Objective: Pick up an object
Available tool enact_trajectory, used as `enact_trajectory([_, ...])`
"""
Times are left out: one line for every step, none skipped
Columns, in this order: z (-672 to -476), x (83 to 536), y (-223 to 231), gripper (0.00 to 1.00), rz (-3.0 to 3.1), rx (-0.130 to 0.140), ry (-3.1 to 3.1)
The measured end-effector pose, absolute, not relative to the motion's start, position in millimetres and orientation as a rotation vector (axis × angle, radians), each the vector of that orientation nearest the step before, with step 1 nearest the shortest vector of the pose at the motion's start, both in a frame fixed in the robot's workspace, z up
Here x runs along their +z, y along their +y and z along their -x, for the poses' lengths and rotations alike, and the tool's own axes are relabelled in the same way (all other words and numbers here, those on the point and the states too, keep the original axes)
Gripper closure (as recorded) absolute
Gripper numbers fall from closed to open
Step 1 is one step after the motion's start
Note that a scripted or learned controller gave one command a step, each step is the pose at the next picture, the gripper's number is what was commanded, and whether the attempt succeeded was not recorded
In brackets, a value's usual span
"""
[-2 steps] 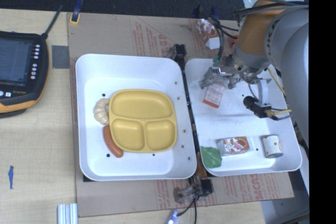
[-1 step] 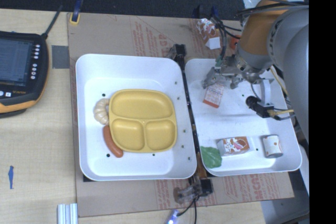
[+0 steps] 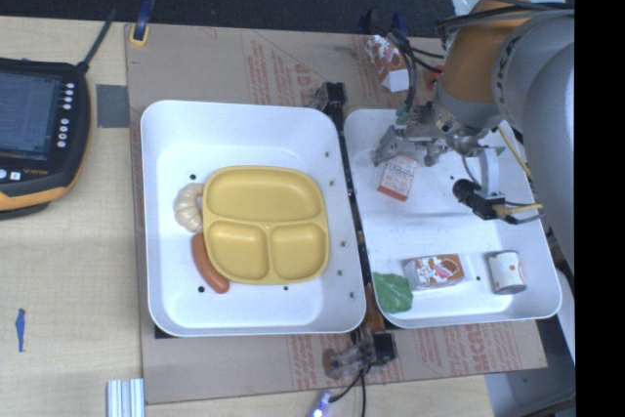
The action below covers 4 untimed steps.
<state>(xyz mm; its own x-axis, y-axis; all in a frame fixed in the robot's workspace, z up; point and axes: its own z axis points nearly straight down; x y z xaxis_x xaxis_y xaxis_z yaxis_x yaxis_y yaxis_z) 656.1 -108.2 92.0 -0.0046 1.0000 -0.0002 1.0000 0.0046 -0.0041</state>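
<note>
Two fingers [image 3: 402,147] around carton [image 3: 397,178]

Orange-edged pendant [image 3: 34,134] on bench left; blue clamp [image 3: 143,19] on cardboard sheet [image 3: 254,63].

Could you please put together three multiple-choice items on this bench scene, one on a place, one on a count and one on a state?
1. Where is the yellow divided tray?
A. in the left bin
B. in the right bin
C. on the cardboard

2. How many compartments does that tray have?
A. two
B. three
C. five

3. How does the small white can lie?
A. upright
B. on its side
C. stacked on the snack packet

Key:
1 A: the yellow divided tray sits in the left bin, with a hot dog at its lower left edge.
2 B: one wide section above two smaller ones.
3 B: the small white can lies on its side in the right bin, apart from the snack packet.
</note>
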Motion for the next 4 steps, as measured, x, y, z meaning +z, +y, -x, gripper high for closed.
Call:
enact_trajectory([-656.4, 92, -112, 0.0, 2.217, 0.003, -2.224])
enact_trajectory([-643.1, 92, -101, 0.0, 2.214, 0.007, -2.225])
enact_trajectory([-656.2, 92, -125, 0.0, 2.217, 0.003, -2.223])
enact_trajectory([-637.8, 92, -107, 0.0, 2.213, 0.006, -2.225])
